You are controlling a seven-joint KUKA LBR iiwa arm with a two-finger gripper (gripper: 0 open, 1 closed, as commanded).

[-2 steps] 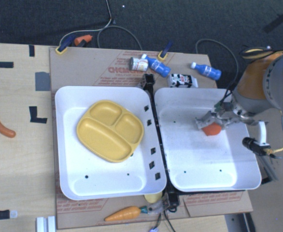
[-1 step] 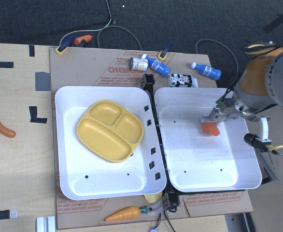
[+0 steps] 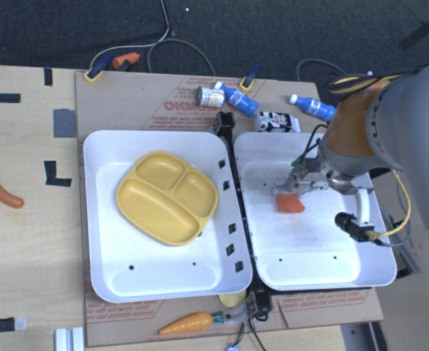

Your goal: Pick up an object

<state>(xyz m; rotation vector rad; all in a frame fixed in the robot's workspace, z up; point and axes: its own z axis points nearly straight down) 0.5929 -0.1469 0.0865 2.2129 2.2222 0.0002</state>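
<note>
Orange object [image 3: 290, 204] in right bin [image 3: 310, 269], gripper [image 3: 296, 183] just above

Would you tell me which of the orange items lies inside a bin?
The small orange block in the right bin; the carrot and sausage lie outside.

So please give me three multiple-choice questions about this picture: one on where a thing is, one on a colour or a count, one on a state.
1. Where does the yellow plate lie?
A. in the left bin
B. in the right bin
C. on the wood outside both bins

2. What colour is the small block under the gripper?
A. blue
B. orange
C. green

3. How does the carrot lie?
A. standing upright in a bin
B. inside the plate
C. flat on the board in front of the bins

Key: 1 A, the plate fills the left bin's middle. 2 B, the block is orange on the white floor. 3 C, the carrot lies on its side below the bins.
</note>
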